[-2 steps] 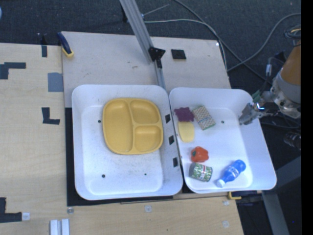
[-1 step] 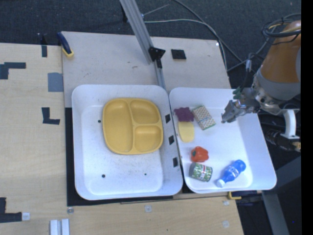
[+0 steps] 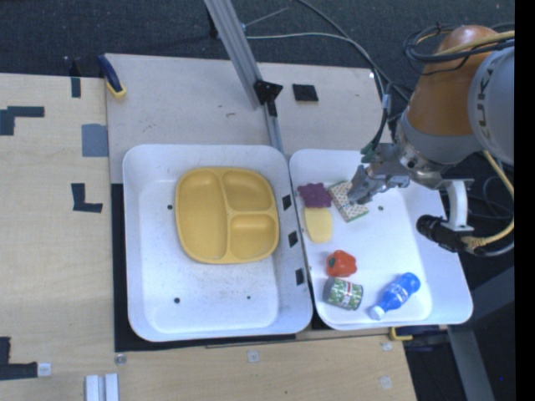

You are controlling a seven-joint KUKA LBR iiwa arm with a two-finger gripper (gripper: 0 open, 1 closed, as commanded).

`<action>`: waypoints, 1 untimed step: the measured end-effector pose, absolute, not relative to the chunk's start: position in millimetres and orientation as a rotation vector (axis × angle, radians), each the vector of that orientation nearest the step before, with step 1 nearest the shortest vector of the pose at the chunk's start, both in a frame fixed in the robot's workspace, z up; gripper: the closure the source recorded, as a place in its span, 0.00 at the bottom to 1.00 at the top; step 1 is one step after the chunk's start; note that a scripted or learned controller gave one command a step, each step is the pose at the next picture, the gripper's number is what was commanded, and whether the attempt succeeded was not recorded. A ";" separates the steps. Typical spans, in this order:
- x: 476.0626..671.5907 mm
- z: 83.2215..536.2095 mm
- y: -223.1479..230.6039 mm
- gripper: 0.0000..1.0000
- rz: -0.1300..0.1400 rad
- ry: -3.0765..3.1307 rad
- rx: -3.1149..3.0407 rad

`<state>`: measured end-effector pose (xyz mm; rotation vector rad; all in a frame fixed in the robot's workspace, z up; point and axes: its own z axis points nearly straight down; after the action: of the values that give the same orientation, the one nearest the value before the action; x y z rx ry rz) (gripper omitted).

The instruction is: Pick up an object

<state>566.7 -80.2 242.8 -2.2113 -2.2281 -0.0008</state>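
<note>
In the right bin lie a purple grape bunch, a pale yellow piece, a speckled beige square, a red pepper, a green can and a blue bottle. My gripper hangs low over the right edge of the speckled square, near the bin's upper left part. The wrist hides the fingertips.
The left bin holds a yellow divided plate. A metal pole slants up from between the bins. Black cables and the grey arm with its orange band crowd the right side.
</note>
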 end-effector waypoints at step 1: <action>573.0 241.3 -16.7 1.00 -0.001 -2.229 -2.211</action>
<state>573.0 -16.7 241.3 -2.2106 -2.2287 -0.0007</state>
